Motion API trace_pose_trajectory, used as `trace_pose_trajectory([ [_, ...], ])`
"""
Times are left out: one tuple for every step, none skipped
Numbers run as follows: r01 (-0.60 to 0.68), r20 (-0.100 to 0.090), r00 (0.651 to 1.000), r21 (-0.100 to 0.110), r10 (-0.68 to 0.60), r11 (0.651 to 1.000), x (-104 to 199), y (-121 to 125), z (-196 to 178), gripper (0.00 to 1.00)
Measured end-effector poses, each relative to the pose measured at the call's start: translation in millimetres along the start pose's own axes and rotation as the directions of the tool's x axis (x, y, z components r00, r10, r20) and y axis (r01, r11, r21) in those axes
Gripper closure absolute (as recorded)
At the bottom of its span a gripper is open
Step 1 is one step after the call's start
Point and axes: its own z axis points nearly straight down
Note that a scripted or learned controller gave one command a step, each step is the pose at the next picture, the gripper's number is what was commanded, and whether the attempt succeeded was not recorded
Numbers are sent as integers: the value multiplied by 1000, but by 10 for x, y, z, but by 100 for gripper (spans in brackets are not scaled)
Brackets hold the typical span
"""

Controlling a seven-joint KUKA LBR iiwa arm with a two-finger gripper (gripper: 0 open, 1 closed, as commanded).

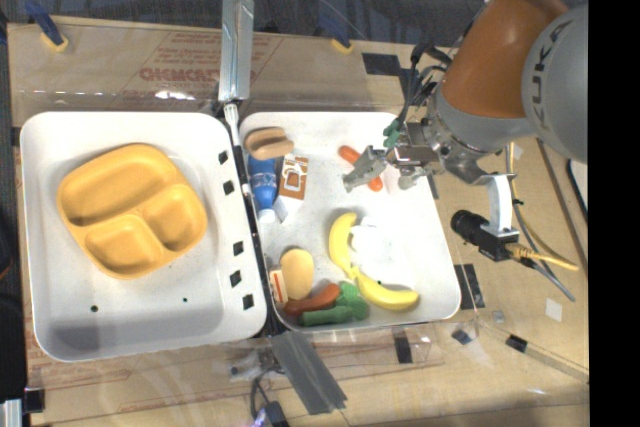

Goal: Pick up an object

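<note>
Orange carrot [361, 167] just beside claw [368, 171], right bin [440, 255].

wooden bench [560, 335], two white bins [40, 215]

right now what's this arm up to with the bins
A KUKA arm reaches in from the right, its gripper low over the right bin, right by a small orange carrot-like toy. Nothing shows between its fingers. Two bananas, a hot dog, a blue bottle and other play food lie loose in that bin. The left bin holds a yellow divided tray.
</note>
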Motion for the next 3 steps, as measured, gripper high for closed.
trace_pose_trajectory([
  [-1,-1,1000,4,1,1000,-570,67,1606,0],
  [-175,0,985,1,175,985,-544,1140,1688,0],
  [-168,-1,986,1,168,986,-529,1153,1571,100],
])
